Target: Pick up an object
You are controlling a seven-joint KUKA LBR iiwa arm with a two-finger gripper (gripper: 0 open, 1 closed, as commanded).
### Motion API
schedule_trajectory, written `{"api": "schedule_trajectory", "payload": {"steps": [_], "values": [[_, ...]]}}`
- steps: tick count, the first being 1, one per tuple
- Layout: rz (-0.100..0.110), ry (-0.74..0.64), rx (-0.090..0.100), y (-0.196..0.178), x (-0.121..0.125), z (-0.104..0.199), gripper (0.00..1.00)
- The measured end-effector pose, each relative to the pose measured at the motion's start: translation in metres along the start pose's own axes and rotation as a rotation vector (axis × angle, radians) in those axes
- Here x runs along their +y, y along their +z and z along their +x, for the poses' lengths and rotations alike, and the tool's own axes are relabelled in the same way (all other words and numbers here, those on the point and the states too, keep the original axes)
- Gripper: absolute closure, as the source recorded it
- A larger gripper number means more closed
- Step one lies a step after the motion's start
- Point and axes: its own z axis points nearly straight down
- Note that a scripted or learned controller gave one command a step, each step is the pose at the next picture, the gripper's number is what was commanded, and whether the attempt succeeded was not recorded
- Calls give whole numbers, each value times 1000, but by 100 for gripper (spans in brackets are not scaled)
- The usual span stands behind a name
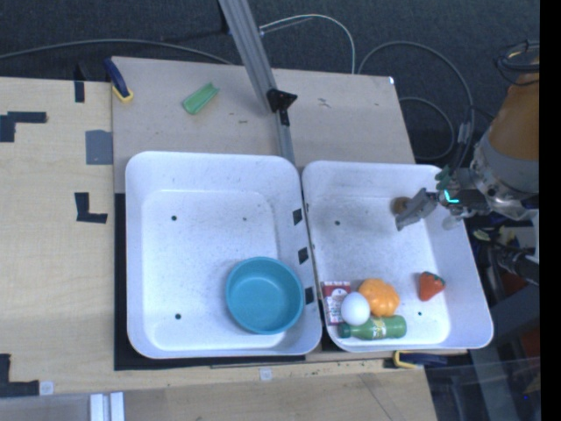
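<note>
The right bin (456, 270) holds a red carton (335, 300), a white ball (355, 309), an orange fruit (379, 295), a green bottle (377, 328) and a small red piece (429, 285), all near its front. A small brown thing (401, 205) lies at the bin's back, partly hidden by a grey finger. My gripper (431, 215) hangs over the back right of this bin, above and just right of the brown thing. It looks open, with nothing held between its fingers.
A blue bowl (263, 294) sits at the front right of the left bin (158, 182). A grey pole (254, 51) slants over the bench behind the bins. A green block (200, 98) lies on the bench at the back.
</note>
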Motion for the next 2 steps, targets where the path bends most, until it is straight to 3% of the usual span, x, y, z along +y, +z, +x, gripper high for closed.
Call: {"api": "schedule_trajectory", "payload": {"steps": [2], "values": [[6,2,0,108,-11,4,0]]}}
